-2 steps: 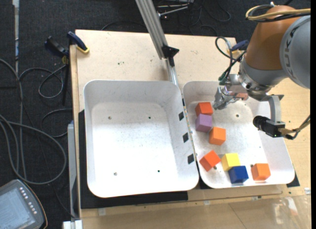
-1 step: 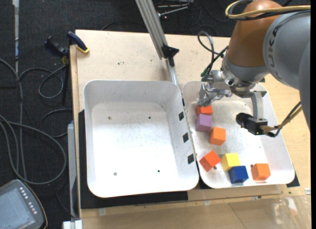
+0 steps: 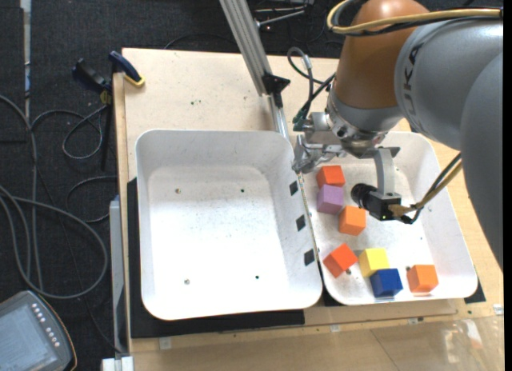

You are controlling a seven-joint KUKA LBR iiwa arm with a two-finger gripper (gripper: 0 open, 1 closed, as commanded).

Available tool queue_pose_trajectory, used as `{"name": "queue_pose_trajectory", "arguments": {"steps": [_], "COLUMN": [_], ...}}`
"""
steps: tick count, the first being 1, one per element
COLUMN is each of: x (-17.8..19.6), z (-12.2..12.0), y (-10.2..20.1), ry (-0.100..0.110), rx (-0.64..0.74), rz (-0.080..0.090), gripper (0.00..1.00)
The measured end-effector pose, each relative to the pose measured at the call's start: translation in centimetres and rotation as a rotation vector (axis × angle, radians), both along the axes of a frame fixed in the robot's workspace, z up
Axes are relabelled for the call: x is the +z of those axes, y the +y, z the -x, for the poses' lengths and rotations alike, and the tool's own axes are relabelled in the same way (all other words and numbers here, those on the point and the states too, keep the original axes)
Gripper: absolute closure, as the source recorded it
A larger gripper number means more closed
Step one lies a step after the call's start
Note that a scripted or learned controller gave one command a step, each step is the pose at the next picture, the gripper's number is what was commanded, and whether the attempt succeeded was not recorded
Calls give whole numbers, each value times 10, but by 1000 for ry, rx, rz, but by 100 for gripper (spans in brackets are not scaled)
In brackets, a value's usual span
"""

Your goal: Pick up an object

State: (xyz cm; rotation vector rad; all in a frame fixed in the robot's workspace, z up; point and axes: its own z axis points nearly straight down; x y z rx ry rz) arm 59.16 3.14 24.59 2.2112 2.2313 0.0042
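The right bin (image 3: 448, 225) holds several small blocks. An orange block (image 3: 330, 175) lies at its upper left, with a purple block (image 3: 330, 198) just below it and another orange block (image 3: 352, 220) below that. Nearer the front lie an orange-red block (image 3: 342, 258), a yellow block (image 3: 372, 261), a blue block (image 3: 386, 282) and an orange block (image 3: 422, 278). My gripper (image 3: 310, 153) hangs under the wrist at the bin's upper left corner, just above and left of the top orange block. The arm hides much of it.
The left bin (image 3: 152, 201) stands beside the right one, and their walls meet at the middle ridge (image 3: 300, 217). A slanted metal rail (image 3: 244, 25) runs down to the bins' back edge. A clamp with a yellow tip (image 3: 120, 69) lies at the bench's far left corner.
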Motion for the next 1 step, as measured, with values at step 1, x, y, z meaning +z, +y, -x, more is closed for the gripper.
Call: {"name": "queue_pose_trajectory", "arguments": {"steps": [1], "x": [2], "z": [3], "y": [54], "ry": [1], "rx": [-1], "rz": [0], "gripper": [100]}}
